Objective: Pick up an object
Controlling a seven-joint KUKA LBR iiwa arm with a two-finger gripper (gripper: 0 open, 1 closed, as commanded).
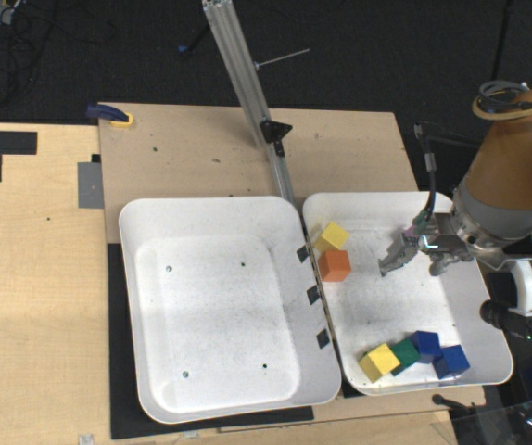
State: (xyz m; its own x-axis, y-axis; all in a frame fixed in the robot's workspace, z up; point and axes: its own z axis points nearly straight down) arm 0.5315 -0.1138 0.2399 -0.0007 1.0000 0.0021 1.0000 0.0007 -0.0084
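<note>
In the right bin [488,378] a yellow block [335,236] and an orange block [335,265] lie together near the left wall. A second yellow block [378,361], a green block [404,353] and two blue blocks [426,343] [450,362] cluster at the front. My gripper [418,259] hangs over the bin's middle right, open, with nothing between its fingers. It is right of the orange block and apart from it.
The left bin [145,225] sits beside the right one, joined by black clips [310,293]. A slanted aluminium rail [246,82] rises behind the bins. The grey and orange arm [502,170] fills the right side.
</note>
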